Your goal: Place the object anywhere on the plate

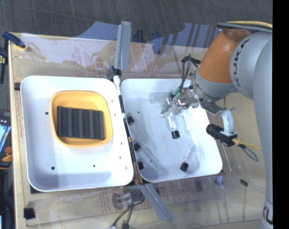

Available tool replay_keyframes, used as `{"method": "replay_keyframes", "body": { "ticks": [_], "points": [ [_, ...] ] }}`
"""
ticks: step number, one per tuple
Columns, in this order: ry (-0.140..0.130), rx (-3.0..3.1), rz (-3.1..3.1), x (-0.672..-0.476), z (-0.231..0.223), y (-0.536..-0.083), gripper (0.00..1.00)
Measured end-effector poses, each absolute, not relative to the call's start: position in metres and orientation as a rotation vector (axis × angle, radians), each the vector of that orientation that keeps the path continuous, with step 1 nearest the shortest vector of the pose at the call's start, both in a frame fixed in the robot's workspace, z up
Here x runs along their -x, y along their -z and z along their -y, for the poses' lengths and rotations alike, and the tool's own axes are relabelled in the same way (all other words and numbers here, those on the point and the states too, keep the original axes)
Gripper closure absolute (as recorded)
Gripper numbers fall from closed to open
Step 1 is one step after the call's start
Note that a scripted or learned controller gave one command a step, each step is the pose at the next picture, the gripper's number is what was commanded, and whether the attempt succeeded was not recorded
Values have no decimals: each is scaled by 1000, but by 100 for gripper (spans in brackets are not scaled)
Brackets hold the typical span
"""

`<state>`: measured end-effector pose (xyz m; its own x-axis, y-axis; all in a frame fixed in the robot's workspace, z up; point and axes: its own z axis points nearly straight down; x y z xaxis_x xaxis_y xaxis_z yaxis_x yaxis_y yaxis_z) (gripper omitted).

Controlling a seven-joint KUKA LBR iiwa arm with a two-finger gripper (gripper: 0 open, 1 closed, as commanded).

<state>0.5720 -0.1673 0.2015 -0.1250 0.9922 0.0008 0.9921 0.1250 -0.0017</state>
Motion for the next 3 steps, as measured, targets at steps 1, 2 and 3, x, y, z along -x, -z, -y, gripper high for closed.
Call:
{"method": "replay_keyframes", "body": {
  "ticks": [1, 2, 3],
  "points": [
    [-2, 1895, 2503, -613, 90, -234, 100],
    [-3, 1476, 2769, -631, 57, -201, 100],
    [-3, 1477, 2768, -631, 57, -201, 0]
  ]
}}
